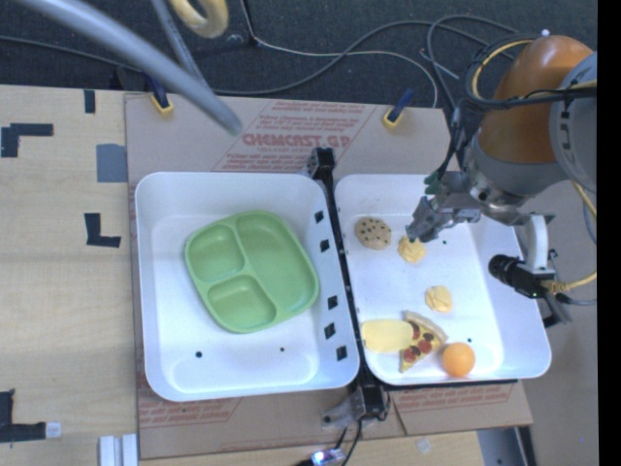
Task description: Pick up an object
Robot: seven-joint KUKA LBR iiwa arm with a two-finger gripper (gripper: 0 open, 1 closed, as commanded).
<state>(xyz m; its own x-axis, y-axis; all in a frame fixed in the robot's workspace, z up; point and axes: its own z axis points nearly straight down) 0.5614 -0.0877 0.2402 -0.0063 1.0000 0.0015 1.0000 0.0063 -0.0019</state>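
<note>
One small yellow piece (412,250) is sitting in the right bin (485,289) right under the claw (424,227), which I'm guessing should be dropping straight down, centered, though I can't tell its grip state.

The right bin (485,357) offers open floor along its far edge and down its right side, while the cookie (372,231) near the dividing wall, the yellow piece (412,250) at the gripper (423,229), the second yellow piece (439,299), and the pizza slice (419,340), yellow slab (386,335) and orange (458,359) along the near edge obstruct the remainder. The left bin (155,289) is occupied centrally by the green tray (250,270), leaving a clear strip along its near edge.
</note>
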